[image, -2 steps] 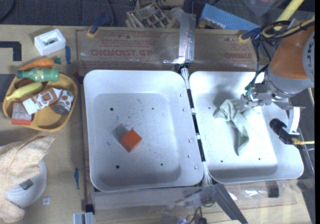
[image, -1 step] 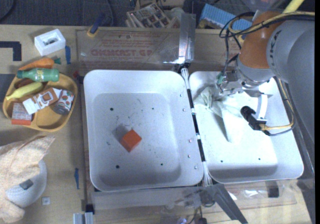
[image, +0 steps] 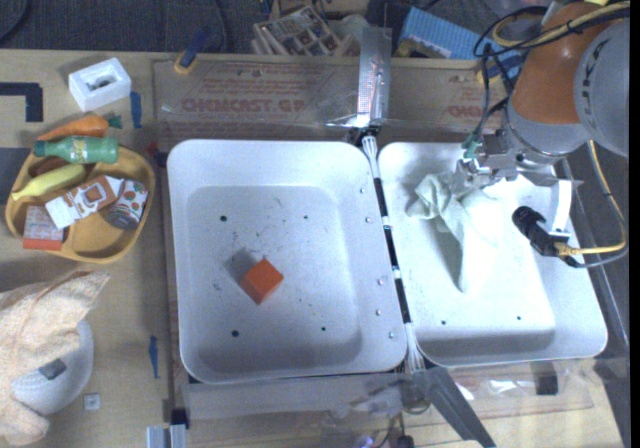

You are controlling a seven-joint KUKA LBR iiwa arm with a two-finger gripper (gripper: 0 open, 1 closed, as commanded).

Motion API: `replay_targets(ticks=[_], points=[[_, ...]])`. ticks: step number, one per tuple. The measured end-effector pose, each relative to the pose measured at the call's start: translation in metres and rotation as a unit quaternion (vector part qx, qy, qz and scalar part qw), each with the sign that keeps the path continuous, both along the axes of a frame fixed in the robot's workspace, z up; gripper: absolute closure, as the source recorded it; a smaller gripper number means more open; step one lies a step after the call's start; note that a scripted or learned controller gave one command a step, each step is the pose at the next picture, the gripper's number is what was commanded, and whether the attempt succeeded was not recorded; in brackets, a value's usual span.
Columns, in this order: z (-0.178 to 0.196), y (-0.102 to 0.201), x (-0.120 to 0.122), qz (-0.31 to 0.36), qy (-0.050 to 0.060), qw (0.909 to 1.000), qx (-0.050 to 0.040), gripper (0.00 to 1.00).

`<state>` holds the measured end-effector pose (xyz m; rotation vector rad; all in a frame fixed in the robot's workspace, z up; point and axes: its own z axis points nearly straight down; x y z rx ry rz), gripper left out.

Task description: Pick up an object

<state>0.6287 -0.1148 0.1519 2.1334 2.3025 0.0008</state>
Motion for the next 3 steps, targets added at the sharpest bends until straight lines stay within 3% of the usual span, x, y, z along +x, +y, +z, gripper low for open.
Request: replay_targets(ticks=[1, 3], points=[[-0.0484, 0.0153, -0.0524, -0.006, 0.001, 1.0, 0.0007, 0.0], [-0.0484, 0.0151, -0.0524, -0.006, 0.0, 1.0, 0.0007, 0.0]])
